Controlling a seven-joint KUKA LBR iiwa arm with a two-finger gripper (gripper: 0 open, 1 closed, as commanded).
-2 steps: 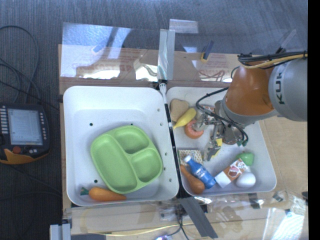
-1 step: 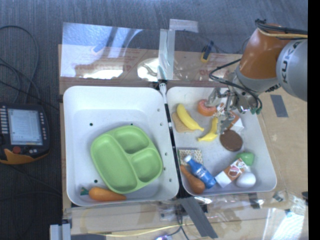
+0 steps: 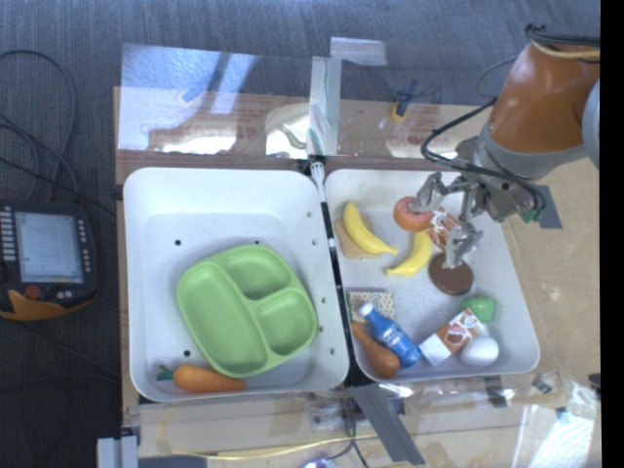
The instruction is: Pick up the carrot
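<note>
The carrot [image 3: 205,380], orange with a small green top, lies flat in the left bin's front left corner, just below the green plate [image 3: 247,309]. My gripper [image 3: 448,219] hangs over the back of the right bin, far to the right of the carrot. It sits above a red-and-white item [image 3: 444,228], between a red round piece [image 3: 409,214] and a brown disc [image 3: 451,279]. The grey arm with its orange band [image 3: 541,96] comes in from the upper right.
The right bin [image 3: 517,305] holds two bananas [image 3: 366,232], a blue bottle [image 3: 390,333] lying over an orange-brown piece [image 3: 378,354], a small carton [image 3: 454,332], a white egg [image 3: 479,350] and a green piece [image 3: 480,309]. The centre wall [image 3: 330,261] divides the bins.
</note>
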